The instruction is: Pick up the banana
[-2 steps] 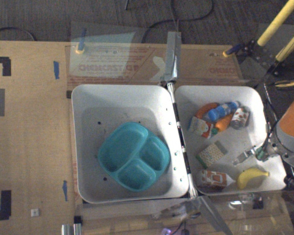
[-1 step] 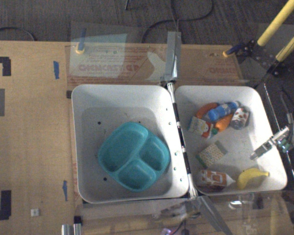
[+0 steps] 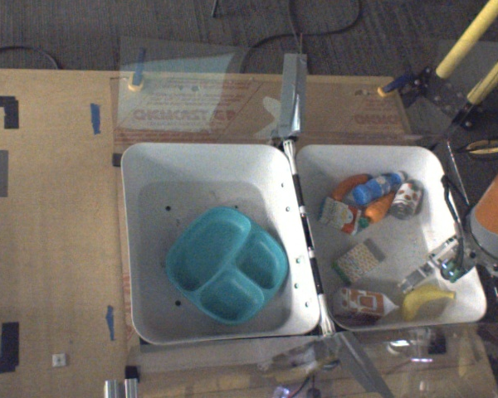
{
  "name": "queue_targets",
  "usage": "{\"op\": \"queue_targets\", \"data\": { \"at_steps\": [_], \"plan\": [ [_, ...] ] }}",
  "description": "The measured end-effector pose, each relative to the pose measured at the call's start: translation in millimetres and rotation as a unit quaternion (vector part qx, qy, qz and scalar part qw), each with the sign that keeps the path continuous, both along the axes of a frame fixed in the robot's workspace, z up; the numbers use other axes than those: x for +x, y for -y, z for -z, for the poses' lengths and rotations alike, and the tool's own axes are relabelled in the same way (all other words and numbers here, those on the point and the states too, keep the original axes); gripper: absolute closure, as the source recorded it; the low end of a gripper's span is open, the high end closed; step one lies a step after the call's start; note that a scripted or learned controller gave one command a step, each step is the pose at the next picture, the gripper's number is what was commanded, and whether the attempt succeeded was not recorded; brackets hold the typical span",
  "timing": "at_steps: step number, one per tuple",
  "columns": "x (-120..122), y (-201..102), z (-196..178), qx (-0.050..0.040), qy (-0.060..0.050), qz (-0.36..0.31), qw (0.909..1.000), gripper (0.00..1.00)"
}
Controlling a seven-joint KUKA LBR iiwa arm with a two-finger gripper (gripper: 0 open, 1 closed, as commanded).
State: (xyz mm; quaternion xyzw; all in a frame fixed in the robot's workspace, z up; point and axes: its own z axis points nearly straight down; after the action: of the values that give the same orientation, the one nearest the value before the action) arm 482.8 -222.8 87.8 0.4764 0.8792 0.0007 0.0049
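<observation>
The banana [image 3: 427,300] lies on the floor of the right bin [image 3: 461,222], in its near corner, just below and beside the gripper [image 3: 421,277], whose fingertips angle down toward the fruit's upper edge. Whether they touch it cannot be told from this slant, nor whether the jaws stand parted or closed; nothing is seen between them. The fruit rests flat, so the pick is judged not yet made: the approach looks nearly complete, while the grasp and the lift remain. To the left of the jaws, near the same front wall, sits a small carton [image 3: 363,303], and just beyond them a speckled sponge [image 3: 358,260]. Farther off, toward the bin's back, a cluster gathers: a boxed snack [image 3: 339,214], a carrot [image 3: 380,207], a blue bottle [image 3: 375,189] and a can [image 3: 406,199], all well apart from the jaws. Across the divider, in the left bin [image 3: 141,247], a teal tray [image 3: 226,264] lies far from the work. The arm [image 3: 491,214], orange-banded, enters behind the jaws.
</observation>
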Motion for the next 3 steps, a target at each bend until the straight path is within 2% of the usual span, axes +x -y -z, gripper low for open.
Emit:
{"op": "queue_targets", "data": {
  "at_steps": [1,2,3],
  "plan": [
    [0.6,-0.9,-0.2,0.0019,0.001,0.061,0.9982,0.00],
    [-0.5,1.1,-0.1,-0.0006,0.000,0.001,1.0000,0.00],
    [-0.5,1.5,-0.2,-0.0015,0.000,-0.094,0.9955,0.00]
  ]
}}
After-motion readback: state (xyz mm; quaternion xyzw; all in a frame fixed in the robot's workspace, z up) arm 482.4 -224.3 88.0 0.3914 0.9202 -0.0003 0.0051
